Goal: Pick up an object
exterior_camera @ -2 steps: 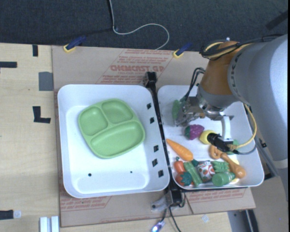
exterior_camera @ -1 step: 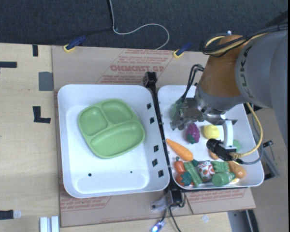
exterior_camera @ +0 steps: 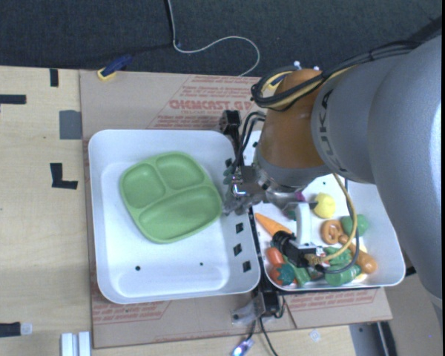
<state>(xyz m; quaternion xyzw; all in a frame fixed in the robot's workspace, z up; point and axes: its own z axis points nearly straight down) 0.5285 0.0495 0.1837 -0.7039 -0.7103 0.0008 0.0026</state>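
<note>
— Look at the arm (exterior_camera: 389, 102). Big and grey, with an orange band (exterior_camera: 285, 132) up near the wrist.

— Reaches in from the right. Hangs over the right bin (exterior_camera: 391, 237) and hides a lot of it.

— And the gripper (exterior_camera: 241, 190)?

— Down low, close to the wall between the two bins. Mostly tucked under the wrist. Can't tell if open or shut. Can't tell if holding anything either.

— So much to pick from!

— Yes, all in the right bin. An orange carrot (exterior_camera: 268, 221) lying flat near the gripper, thin end toward the left bin (exterior_camera: 107, 199). A yellow ball (exterior_camera: 325, 205) further right. A brown pretzel (exterior_camera: 331, 232) just in front of that. Green bits (exterior_camera: 357, 223) right beside the pretzel.

— And at the front?

— A red toy (exterior_camera: 274, 256) near the front left corner of that bin. A long green bean (exterior_camera: 343, 276) by the front wall. An orange ball (exterior_camera: 366, 262) just beside the bean, on the right.

— Now the left bin.

— Holds a green plate (exterior_camera: 170, 196), lying flat, with three parts. Sits nearer the back wall, apart from the carrot.

— Under the bins?

— Brown cardboard (exterior_camera: 133, 102) with red print. Past that, a thin white cable (exterior_camera: 208, 47) on the dark floor.
</note>
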